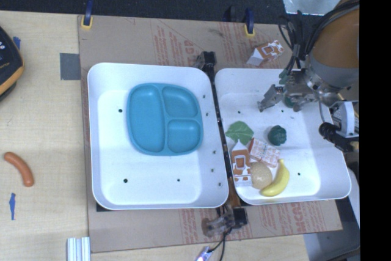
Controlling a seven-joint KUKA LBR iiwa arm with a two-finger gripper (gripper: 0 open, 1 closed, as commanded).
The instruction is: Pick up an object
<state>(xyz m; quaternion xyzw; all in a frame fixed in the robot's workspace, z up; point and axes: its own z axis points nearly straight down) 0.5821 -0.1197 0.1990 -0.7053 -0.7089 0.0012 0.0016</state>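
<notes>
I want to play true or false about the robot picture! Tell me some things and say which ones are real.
1. The blue plate lies in the left bin. True.
2. The banana lies in the left bin. False: it is in the right bin.
3. The gripper holds the dark green ball. False: the ball lies in the bin, apart from it.
4. A sausage lies on the bench, outside the bins. True.

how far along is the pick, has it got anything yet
Early stage. Nothing looks picked: the banana, dark green ball and green leaf all lie on the floor of the right bin. The end effector hangs over that bin's upper part with nothing between its fingers. Descent, grasp and lift remain.
</notes>
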